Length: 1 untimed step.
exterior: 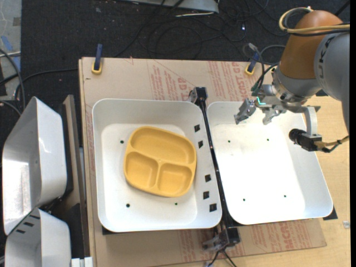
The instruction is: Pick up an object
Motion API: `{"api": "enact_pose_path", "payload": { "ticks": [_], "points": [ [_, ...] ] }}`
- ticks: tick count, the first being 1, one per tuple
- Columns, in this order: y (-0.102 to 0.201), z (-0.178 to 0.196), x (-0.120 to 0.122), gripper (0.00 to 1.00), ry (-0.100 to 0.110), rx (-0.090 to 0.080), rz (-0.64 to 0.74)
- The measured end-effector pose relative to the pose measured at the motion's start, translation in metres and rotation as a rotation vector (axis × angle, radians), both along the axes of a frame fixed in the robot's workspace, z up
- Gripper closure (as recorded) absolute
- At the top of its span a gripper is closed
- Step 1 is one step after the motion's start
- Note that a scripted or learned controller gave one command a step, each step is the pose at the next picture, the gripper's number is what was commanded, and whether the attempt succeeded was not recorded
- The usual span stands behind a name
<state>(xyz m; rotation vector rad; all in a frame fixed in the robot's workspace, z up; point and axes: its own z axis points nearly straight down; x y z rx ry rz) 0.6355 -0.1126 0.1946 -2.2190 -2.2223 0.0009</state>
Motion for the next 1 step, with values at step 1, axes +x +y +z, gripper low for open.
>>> {"api": "enact_pose_path", "payload": {
  "ticks": [1],
  "points": [
    [0.0,0.0003,0.0002,0.0,-0.001,0.0,0.0]
  ]
}}
